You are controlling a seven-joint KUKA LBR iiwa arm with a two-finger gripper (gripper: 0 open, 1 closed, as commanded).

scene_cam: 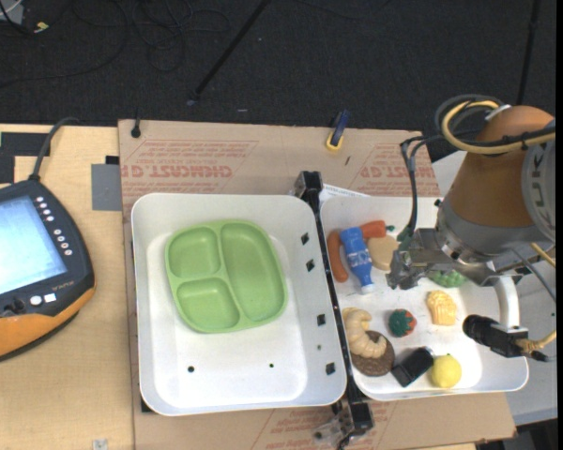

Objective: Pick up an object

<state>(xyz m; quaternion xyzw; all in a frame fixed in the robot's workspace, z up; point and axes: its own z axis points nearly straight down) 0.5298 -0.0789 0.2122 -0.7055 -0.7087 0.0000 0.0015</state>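
Your arm (pixel 493 181) comes in from the right edge, orange band facing the camera, grey wrist below it bent steeply down over the right bin (pixel 507 379). Your gripper (pixel 403 272) sits low inside that bin's upper middle, toward the wall shared with the other bin. Dark gripper body blocks the tips, so finger spacing is unreadable. Cables loop off the wrist top.

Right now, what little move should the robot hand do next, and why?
Probably drop straight down a little. The gripper hangs low in the right bin, beside the blue bottle and above the green and red ball. I see nothing between its fingers, so no toy is picked yet.
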